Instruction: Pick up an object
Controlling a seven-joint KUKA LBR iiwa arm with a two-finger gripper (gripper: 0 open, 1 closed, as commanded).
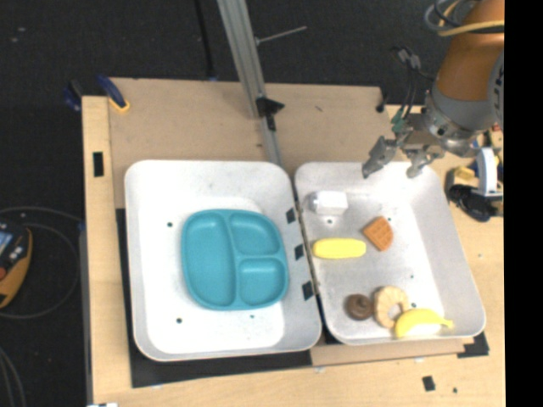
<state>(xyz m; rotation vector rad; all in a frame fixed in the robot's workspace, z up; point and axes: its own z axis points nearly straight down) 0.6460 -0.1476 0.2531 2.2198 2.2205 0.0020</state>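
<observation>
The left bin point(153, 227) holds a teal divided plate point(234, 258). The right bin point(441, 253) holds a yellow oblong block point(339, 248), a banana point(422, 323), a tan round cookie point(390, 302), an orange cracker point(378, 233), a brown doughnut point(358, 307) and a small white block point(329, 201). The gripper point(393, 159) hovers above the bin's far edge, fingers spread, holding nothing.

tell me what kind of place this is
Probably a robotics lab bench for pick tests: a gripper open above a white bin of toy food, a teal divided plate beside it, cables around.
</observation>
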